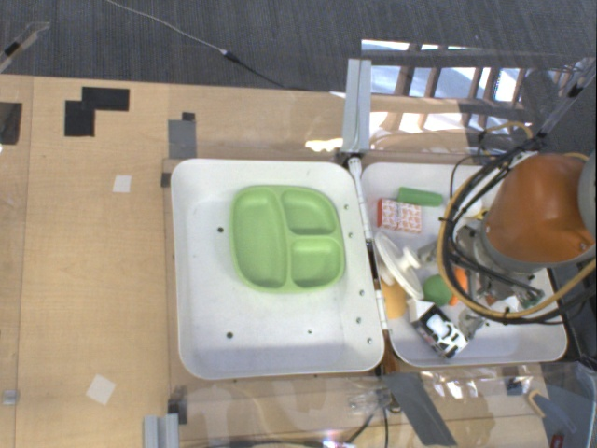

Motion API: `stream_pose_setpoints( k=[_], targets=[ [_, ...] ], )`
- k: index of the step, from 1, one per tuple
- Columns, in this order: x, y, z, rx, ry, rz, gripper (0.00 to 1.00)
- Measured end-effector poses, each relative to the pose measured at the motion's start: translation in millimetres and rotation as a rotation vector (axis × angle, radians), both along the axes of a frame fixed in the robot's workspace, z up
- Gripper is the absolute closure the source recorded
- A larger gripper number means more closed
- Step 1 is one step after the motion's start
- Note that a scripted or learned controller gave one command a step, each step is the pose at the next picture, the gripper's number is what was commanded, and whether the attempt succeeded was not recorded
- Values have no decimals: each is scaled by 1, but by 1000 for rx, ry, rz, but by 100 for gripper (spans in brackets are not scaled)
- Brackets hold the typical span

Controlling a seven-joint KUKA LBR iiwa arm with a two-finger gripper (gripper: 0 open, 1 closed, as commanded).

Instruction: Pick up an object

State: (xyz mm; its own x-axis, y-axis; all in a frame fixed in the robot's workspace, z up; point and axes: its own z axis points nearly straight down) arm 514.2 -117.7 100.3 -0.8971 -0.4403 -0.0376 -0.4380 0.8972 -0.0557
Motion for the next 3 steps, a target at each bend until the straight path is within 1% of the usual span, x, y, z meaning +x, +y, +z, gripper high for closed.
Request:
stream_pose_setpoints(
  k=[1, 2, 3],
  targets=[
    [14, -5, -1, 9, 21, 30, 0],
    [6, -3, -2, 19, 13, -55, 0],
    [-2, 2, 0, 3, -1, -44, 0]
  ],
)
